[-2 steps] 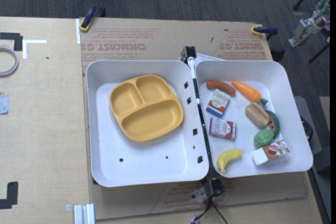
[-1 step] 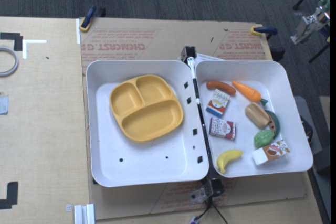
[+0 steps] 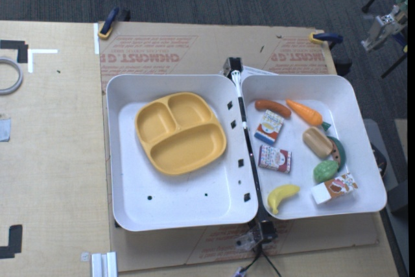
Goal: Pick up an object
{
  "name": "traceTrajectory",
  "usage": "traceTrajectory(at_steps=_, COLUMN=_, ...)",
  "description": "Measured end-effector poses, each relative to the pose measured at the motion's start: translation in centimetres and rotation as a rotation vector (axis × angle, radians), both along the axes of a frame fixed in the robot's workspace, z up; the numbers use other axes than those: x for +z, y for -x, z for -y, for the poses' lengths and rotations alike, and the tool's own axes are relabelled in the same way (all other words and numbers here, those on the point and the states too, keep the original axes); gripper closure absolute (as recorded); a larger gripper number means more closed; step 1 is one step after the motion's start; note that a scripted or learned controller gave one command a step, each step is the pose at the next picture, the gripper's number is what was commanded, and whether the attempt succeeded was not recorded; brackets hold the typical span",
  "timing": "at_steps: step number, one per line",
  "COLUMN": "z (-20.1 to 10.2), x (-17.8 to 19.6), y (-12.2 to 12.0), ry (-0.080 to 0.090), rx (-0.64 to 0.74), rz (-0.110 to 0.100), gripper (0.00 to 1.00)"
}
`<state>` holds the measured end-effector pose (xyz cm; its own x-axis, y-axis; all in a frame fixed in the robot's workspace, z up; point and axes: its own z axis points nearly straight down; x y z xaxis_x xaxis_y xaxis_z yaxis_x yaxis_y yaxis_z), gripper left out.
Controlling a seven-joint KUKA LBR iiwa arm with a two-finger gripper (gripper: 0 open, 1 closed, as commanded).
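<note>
Two shallow white bins sit side by side on a brown cardboard sheet (image 3: 155, 52), which is pinned to the pale wooden bench (image 3: 52, 159) by a blue clamp (image 3: 110, 21) at its far left corner and another blue clamp (image 3: 327, 38) at its far right.

The left bin (image 3: 117, 159) holds a yellow plastic plate with three compartments (image 3: 180, 133), lying flat towards the far side.

The right bin (image 3: 363, 139) holds all the small things on offer for picking. Along the far side lie a reddish-brown toy sausage (image 3: 272, 106) and an orange toy carrot (image 3: 305, 112), near each other but apart. Just below the sausage is a small white carton with blue and orange print (image 3: 269, 127), and nearer still a red and white packet (image 3: 275, 158). A tan, bread-like piece (image 3: 318, 141) lies towards the right wall, touching a dark green curved piece (image 3: 337, 151); a lighter green leafy piece (image 3: 325, 170) lies just beside that curve's near end. At the near right corner a white and orange box (image 3: 334, 188) rests against the wall, and a yellow toy banana (image 3: 282, 196) lies by the near rim, close to the divider.

The pale metallic gripper (image 3: 384, 28) hangs at the far right, off the bench and over the dark carpet, well apart from both bins. I cannot tell whether it is spread or closed; it is too small and blurred.
</note>
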<state>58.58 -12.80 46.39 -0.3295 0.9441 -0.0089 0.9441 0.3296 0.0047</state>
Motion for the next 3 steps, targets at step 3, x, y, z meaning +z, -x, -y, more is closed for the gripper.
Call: traceTrajectory(at_steps=3, z=0.0, x=2.8, y=-0.3, ry=0.005, rx=0.005, rz=0.007, gripper=1.00)
